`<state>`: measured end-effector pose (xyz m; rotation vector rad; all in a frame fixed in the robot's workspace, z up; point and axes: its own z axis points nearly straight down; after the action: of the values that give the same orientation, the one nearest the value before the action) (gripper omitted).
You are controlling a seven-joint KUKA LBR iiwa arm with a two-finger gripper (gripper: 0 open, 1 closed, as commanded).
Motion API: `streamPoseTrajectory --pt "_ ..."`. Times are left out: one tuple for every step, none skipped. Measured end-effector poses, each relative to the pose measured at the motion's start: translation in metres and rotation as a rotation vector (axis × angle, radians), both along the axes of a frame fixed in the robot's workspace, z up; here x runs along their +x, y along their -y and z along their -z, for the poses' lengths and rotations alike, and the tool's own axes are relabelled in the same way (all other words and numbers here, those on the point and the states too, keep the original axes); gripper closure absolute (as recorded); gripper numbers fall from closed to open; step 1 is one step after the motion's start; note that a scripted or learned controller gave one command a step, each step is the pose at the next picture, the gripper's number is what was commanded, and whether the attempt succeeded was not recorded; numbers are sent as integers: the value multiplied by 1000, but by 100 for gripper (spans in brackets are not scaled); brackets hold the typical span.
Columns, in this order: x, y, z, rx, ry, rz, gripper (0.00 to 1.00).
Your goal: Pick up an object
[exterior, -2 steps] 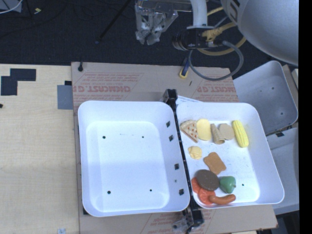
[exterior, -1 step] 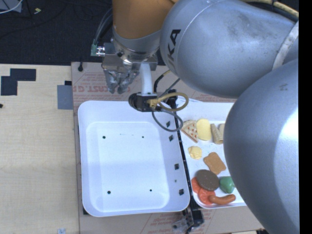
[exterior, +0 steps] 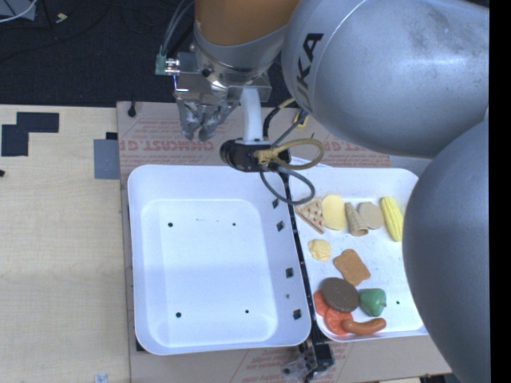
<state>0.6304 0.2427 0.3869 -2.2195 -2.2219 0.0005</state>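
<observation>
Camera view: end effector [exterior: 202,123] beyond bins; toy food [exterior: 351,274] fills right bin [exterior: 409,183].

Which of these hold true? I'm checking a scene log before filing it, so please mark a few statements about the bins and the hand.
1. The hand hovers beyond the bins' far edge. True.
2. The corn cob lies in the left bin. False: it lies in the right bin.
3. The green pepper sits beside the brown patty. True.
4. The sausage lies at the right bin's far edge. False: it lies at the near edge.
</observation>
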Motion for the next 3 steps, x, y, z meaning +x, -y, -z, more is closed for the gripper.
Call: streamPoseTrajectory --pt "-12 0 -46 1 2 -1 100" --pt "-40 -1 -110 2 4 -1 100" --pt "-40 -1 109 -8 -17 2 100"
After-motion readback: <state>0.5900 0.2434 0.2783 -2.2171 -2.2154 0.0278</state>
